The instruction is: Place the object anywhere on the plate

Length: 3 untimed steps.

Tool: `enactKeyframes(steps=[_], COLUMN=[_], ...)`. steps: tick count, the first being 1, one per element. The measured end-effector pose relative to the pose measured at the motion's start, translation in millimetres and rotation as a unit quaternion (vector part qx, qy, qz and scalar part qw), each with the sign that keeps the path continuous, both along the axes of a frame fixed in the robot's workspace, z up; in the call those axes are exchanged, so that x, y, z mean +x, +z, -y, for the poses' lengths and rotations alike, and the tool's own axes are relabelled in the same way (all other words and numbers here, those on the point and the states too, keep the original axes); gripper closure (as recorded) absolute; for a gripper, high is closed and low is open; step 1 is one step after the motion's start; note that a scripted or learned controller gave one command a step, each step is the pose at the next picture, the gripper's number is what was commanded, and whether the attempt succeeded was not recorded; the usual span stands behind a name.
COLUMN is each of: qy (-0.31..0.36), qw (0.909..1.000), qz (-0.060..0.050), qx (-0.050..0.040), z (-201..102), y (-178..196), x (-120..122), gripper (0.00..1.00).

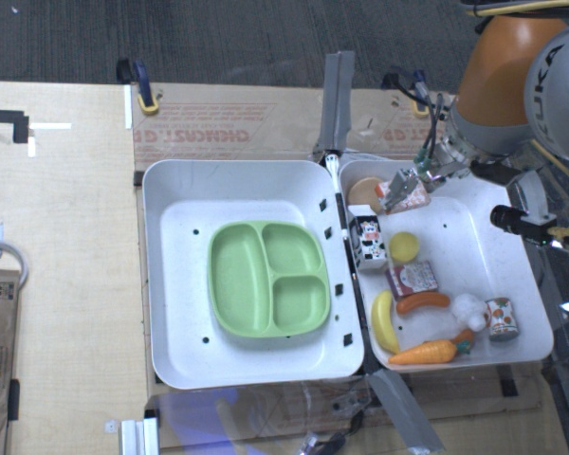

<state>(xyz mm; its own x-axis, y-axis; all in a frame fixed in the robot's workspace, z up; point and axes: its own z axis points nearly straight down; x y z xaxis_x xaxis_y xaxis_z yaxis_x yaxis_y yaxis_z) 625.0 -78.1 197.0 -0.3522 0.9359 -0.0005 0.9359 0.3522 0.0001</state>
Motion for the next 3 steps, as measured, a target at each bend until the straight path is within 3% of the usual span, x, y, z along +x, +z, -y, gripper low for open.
enactKeyframes(steps=[1, 2, 3], qy=[-0.019, 0.028, 0.028], qw=[0.9998, 0.9996, 0.9996], qz=[-0.001, -0.001, -0.001], qx=[-0.0003, -0.0003, -0.0003], z=[-71.3, -141.2, -140.9], y=[-6.0, -6.0, -5.9], x=[-39.0, -83.0, -83.0], gripper=[1.0, 1.0, 0.0])
